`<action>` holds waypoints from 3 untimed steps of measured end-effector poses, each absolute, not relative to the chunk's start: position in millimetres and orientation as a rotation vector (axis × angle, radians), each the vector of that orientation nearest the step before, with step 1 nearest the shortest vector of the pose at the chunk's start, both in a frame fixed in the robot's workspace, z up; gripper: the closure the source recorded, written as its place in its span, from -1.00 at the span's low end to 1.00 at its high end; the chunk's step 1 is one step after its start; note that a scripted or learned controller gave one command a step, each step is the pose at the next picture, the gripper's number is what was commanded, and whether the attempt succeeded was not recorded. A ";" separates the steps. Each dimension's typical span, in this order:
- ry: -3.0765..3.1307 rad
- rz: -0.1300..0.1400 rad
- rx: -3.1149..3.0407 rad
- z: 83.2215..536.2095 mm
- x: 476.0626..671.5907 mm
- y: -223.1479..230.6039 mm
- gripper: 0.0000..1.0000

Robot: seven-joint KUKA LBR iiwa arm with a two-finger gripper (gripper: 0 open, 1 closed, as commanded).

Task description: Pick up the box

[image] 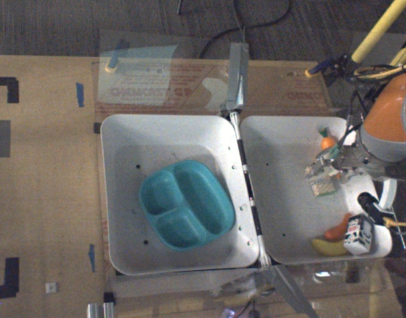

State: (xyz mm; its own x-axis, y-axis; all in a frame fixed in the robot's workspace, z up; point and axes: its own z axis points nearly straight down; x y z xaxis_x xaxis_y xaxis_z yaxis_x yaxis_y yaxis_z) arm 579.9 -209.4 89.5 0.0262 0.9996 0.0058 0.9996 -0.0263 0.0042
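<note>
White with black print too small to read, the box (358, 234) stands in the right bin's (282, 177) near right corner, touching a banana (328, 246) and an orange-red piece (338, 229), while the gripper (330, 166), perhaps holding a small clear packet (323, 187), hangs farther back, its grip unclear.
</note>
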 end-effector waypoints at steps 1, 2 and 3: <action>-2.201 -0.009 -2.252 99.6 581.6 -209.6 1.00; -2.368 -0.002 -2.068 187.7 600.4 -133.0 1.00; -2.400 0.000 -2.033 189.9 604.6 -129.6 1.00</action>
